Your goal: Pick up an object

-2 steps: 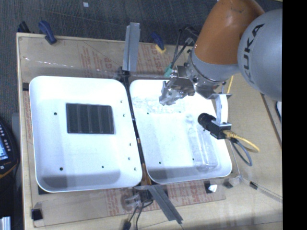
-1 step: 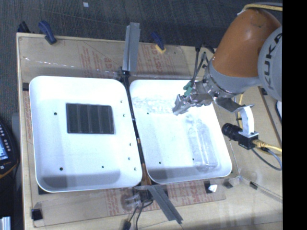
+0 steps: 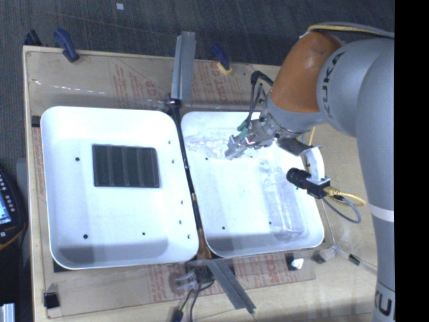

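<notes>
My gripper (image 3: 234, 147) hangs low over the far part of the right bin (image 3: 231, 247), pointing left and down. Just left of its tip lies a clear crumpled plastic piece (image 3: 203, 143) on the bin floor; whether the tip touches it is too blurred to tell. A clear plastic bottle (image 3: 281, 203) lies lengthwise along the right side of the same bin, apart from the gripper. A dark grey ribbed rectangular block (image 3: 126, 166) lies flat in the left bin (image 3: 60, 243).
A metal divider bar (image 3: 182, 66) stands between the bins at the back. Blue clamps (image 3: 67, 45) grip the bench's far edge. The arm's orange band (image 3: 305, 69) and grey body fill the right side above the right bin's far corner.
</notes>
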Robot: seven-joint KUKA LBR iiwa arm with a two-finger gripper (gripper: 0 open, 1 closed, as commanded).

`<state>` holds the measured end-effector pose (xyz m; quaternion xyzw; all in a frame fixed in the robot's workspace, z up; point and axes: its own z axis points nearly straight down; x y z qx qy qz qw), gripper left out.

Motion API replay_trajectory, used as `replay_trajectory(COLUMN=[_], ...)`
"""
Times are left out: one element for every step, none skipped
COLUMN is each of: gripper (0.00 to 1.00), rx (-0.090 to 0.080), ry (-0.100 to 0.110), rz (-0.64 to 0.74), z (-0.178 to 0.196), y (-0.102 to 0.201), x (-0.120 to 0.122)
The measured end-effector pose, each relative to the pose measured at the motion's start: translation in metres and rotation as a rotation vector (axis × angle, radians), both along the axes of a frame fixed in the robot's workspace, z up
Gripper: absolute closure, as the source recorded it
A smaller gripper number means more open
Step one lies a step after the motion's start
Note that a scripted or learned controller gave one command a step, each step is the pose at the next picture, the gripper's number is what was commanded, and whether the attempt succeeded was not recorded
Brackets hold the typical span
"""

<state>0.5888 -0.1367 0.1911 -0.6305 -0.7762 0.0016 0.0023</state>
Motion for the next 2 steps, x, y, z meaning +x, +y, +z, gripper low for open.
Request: replay_trajectory(gripper=[1.00,1.00], rx=[-0.001,0.000], ry=[0.001,-0.001], rz=[0.003,-0.104], z=[0.010,-0.085], y=[0.000,-0.049], x=[0.000,0.012])
